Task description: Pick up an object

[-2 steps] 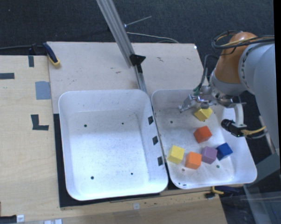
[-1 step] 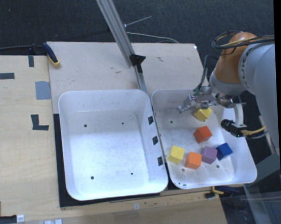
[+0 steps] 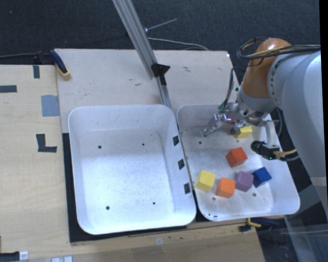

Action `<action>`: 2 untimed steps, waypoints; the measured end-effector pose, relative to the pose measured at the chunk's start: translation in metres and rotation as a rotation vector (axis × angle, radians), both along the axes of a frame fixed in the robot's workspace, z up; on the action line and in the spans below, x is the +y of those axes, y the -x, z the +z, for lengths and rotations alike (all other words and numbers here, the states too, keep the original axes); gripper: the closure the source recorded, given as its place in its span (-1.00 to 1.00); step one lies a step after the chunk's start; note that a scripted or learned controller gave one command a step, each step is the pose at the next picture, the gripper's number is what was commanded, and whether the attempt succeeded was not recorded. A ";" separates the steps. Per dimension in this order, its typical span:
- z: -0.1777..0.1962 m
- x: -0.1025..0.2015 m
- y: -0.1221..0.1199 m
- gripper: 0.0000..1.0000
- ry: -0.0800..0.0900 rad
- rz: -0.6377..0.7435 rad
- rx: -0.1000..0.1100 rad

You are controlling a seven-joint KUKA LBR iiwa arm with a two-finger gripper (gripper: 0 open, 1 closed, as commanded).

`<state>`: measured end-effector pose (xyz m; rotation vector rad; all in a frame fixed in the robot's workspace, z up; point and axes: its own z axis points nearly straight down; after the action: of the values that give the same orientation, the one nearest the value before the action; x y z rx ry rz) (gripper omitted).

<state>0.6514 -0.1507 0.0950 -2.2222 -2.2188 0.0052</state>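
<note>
In the right bin [image 3: 276, 204]: six blocks [image 3: 236, 156].

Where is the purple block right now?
The purple block sits in the right bin, near its front edge, squeezed between an orange block and a blue block.

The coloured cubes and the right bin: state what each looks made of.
Coloured cubes, such as the red-orange cube and purple cube: probably foam or painted wood, judging by flat matte faces without glare. Right bin: likely moulded plastic, smooth white with rounded corners and dark scuff specks.
</note>
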 end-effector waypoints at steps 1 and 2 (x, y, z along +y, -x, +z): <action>-0.004 -0.011 0.044 -1.00 0.000 0.000 0.002; -0.003 -0.002 0.114 -1.00 -0.002 0.000 0.003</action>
<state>0.5372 -0.1530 0.0916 -2.2193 -2.2162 0.0067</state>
